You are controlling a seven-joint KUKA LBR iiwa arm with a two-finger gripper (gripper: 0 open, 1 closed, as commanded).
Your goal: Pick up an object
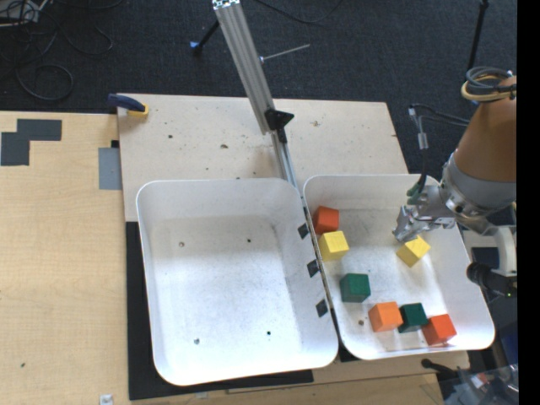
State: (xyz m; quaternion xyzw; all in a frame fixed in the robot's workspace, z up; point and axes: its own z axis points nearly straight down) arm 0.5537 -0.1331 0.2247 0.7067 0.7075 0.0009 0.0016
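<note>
The table (211, 142) carries two white bins, and I place everything against the right bin (472, 344), where all the blocks lie; the left bin (169, 209) sits beside it across the shared rim. The arm (489, 154) reaches over the right bin's far right side, and its hand (413, 224) hangs low just above and touching, or almost touching, the yellow cube (413, 251) in the bin's right-middle part. Whether the hand is clenched on that cube or released I cannot tell: the metal parts crowd together at the cube's upper corner and hide any gap. I judge the pick to be at the approach or grasp stage, not finished: the cube looks to be at the bin floor or barely off it, and a clear lift is what remains. This cube has no long axis, being as wide as it is tall; it sits turned so that one corner points toward the bin's near edge, its faces diagonal to the bin walls. The other blocks lie apart from it: an orange one (326, 219) and a second yellow one (334, 244) near the bin's left wall, a green one (355, 287) toward the middle, and an orange (385, 316), a green (413, 316) and a red-orange block (439, 329) clustered along the near wall.
</note>
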